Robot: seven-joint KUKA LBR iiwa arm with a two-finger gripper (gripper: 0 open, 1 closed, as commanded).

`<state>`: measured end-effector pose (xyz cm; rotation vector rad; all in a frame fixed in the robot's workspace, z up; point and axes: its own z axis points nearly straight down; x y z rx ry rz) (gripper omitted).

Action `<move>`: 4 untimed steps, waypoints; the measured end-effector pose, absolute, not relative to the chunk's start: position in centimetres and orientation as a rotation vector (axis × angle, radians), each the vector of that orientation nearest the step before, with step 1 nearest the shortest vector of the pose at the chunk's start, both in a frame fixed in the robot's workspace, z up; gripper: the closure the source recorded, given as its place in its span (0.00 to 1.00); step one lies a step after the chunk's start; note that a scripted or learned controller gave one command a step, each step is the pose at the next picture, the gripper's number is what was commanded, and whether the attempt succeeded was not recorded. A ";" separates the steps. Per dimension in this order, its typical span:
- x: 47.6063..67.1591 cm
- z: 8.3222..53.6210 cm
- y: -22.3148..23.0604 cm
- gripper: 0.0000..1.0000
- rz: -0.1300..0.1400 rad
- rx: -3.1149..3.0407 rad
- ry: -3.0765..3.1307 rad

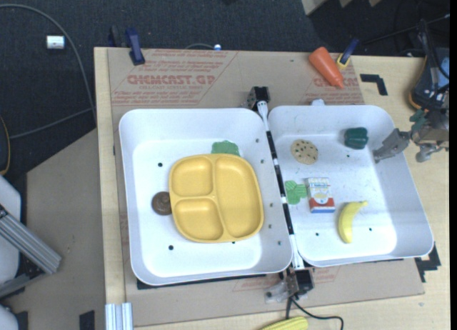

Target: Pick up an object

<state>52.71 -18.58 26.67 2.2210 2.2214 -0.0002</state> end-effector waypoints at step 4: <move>66.7 8.5 -10.3 0.00 0.001 2.218 2.222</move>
